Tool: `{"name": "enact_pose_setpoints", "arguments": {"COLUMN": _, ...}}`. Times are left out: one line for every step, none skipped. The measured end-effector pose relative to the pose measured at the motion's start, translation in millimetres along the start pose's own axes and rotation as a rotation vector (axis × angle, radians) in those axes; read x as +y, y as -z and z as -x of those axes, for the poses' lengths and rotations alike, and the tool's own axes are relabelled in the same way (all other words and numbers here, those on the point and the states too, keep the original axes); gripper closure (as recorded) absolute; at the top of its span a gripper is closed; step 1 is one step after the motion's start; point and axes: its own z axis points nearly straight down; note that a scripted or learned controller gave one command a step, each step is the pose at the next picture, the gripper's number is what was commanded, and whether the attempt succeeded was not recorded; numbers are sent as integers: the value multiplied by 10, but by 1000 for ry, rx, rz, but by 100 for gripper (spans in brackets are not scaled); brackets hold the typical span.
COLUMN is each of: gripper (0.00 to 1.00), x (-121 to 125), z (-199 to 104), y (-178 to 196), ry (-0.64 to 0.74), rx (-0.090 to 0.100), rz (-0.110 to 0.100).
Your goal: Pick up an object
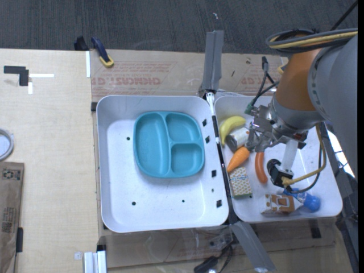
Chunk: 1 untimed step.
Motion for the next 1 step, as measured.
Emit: {"name": "enact_pose_setpoints", "arguments": {"gripper": 0, "x": -1, "z": 2, "y": -3, "ry": -1, "rx": 0, "rz": -1}}
